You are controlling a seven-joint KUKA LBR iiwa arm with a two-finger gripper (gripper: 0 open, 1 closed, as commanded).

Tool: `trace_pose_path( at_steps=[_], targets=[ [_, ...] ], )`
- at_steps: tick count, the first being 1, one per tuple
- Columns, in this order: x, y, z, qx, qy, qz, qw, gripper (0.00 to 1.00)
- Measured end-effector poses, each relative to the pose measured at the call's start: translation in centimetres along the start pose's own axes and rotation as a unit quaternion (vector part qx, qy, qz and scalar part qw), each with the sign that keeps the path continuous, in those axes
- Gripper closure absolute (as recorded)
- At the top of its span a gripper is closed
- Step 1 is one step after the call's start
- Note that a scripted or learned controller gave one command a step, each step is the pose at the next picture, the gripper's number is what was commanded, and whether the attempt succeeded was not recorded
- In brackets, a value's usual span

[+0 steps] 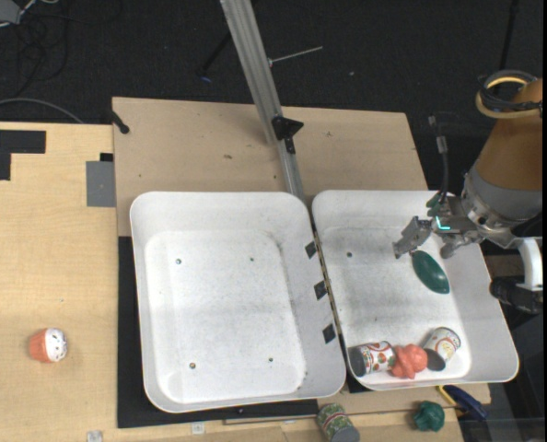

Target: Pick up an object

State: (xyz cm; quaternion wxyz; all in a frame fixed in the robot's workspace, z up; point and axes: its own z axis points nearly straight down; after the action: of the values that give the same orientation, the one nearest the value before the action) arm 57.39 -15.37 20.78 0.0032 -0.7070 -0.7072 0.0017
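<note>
Where the claw (432,236) hangs over the upper right part of the right bin (366,219), the nearest candidate for a pick is a dark green oval object (431,272), lying on the bin floor just below and slightly toward the near edge from the fingertips, seemingly apart from them. Long axis of the green object: slanted, running from upper left to lower right in the camera view. Claw state: two fingers spread apart, one reaching left, the other on the right beside a teal-lit part of the wrist; nothing lies between them. Arm pose: enters from the right, orange band above a grey wrist, wrist tilted so the claw points leftward and down into the bin. Other contents, right bin, near edge: a small can (373,357), a red lumpy item (408,361), a second can (442,346), clustered and touching or nearly so, well apart from the claw. Left bin (163,219): white floor. On the worktop (34,247), far left: a small red-and-white ball (48,345). Judgement: a short descent toward the near side would bring the fingers astride the green object, ideally closing across its narrow width.
</note>
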Motion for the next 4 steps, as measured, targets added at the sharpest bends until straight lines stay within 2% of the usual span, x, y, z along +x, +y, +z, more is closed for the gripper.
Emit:
trace_pose_path(
  at_steps=[1,2,3,4],
  targets=[
    [-0.1,0.1,-0.2,-0.002,-0.001,0.0,1.0,0.0],
    [-0.1,0.3,4.1,0.0,0.0,0.0,1.0,0.0],
    [0.2,0.7,10.5,0.001,0.0,0.0,1.0,0.0],
    [0.3,0.7,11.6,-0.002,-0.001,0.001,1.0,0.0]
  ],
)
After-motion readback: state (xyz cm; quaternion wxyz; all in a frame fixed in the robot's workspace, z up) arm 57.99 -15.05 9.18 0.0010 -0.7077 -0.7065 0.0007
